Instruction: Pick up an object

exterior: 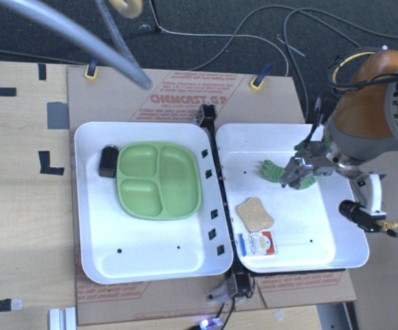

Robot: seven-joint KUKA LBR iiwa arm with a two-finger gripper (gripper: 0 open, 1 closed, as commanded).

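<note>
Crowding right bin [322,253]: tan slab [254,214], red-white packet [257,243]; fingers [296,177] over green toy [275,171], state unclear.

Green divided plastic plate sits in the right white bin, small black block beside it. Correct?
Wrong bin. The camera view shows the green divided plastic plate in the left white bin, with the small black block beside it, at the plate's left edge.

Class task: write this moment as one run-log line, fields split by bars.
gripper: low in right bin, at green object | grasp: unconfirmed | left bin: green tray, black block
</note>
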